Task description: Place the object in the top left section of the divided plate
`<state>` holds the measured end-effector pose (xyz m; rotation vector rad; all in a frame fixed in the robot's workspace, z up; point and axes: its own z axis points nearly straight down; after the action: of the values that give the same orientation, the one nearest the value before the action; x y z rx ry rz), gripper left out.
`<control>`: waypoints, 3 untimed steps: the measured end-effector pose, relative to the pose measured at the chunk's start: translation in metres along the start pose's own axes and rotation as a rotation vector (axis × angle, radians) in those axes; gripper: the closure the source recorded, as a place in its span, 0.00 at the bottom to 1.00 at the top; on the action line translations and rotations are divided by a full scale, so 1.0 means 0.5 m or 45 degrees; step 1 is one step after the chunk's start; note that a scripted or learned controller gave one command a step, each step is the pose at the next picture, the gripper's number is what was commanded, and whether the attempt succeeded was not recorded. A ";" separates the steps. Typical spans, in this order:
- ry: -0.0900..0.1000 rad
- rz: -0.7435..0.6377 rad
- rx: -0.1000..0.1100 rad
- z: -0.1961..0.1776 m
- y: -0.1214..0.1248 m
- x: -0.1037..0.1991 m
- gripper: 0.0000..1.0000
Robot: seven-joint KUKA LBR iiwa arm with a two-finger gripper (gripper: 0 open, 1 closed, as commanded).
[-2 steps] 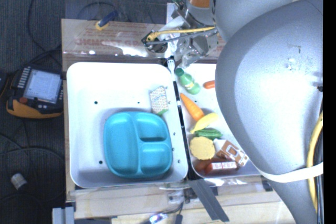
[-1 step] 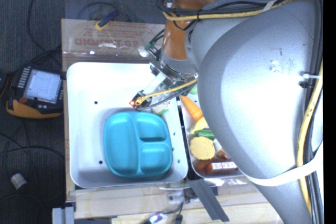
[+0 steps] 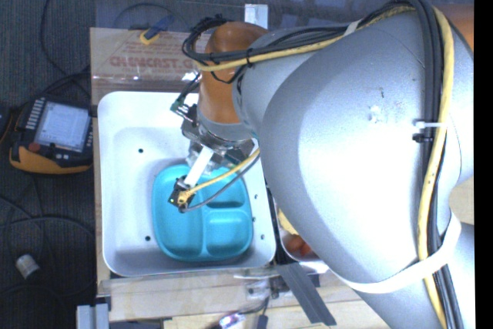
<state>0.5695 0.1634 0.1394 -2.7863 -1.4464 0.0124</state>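
Observation:
A turquoise divided plate [image 3: 219,231] lies in the front right part of the left white bin [image 3: 127,158]. Raised ridges split it into a large left section and two smaller right sections. My gripper [image 3: 203,152] hangs over the plate's upper edge, below the orange wrist band [image 3: 223,92]. The arm's own body hides the gripper's tips. No loose object shows on the visible parts of the plate.
The big grey arm [image 3: 370,135] covers most of the right bin; a small orange thing [image 3: 296,246] peeks out beneath it. A handheld controller [image 3: 54,135] lies on the floor at the left. A cardboard sheet [image 3: 139,62] lies behind the left bin.

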 end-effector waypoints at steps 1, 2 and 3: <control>0.019 0.154 -0.017 0.096 -0.033 0.148 1.00; 0.027 0.418 -0.011 0.097 -0.089 0.112 1.00; 0.023 0.338 -0.015 0.098 -0.213 0.020 1.00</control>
<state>0.4880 0.2328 0.0908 -2.9560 -1.0663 -0.0212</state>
